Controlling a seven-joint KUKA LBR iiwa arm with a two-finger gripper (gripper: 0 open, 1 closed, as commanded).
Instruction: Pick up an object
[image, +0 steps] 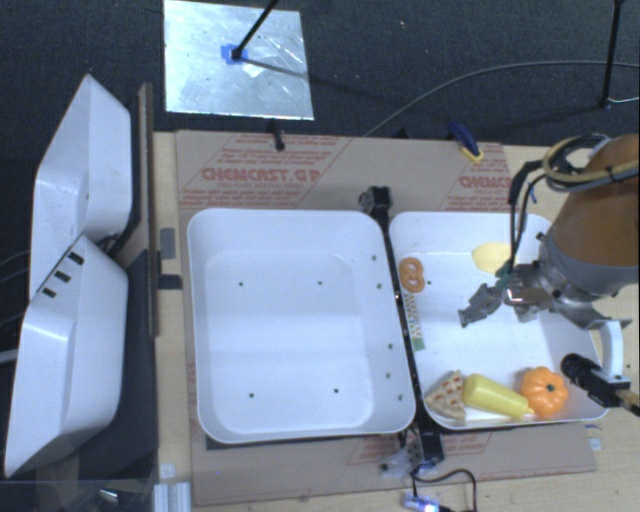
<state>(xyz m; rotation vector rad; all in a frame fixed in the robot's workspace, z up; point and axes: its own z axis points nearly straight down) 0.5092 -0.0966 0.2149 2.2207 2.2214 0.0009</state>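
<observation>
While the grey arm's jaws (478, 306) hover over bare floor in the right white bin (440, 345), grip state unclear, nothing looks lifted: orange pumpkin toy (545, 391), yellow block (493, 396) and pretzel (411, 272) lie nearby.

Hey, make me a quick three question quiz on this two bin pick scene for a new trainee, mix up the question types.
1. True or false: the pretzel lies in the left bin.
2. Which item sits nearest the right bin's front right corner? A) pale yellow piece B) orange pumpkin C) pretzel
3. Fill in: the yellow corn-like piece lies between the pizza slice and the ____.

Key: 1 false; it lies in the right bin, by the divider. 2 B. 3 pumpkin. The end effector hovers over the right bin's middle.
</observation>
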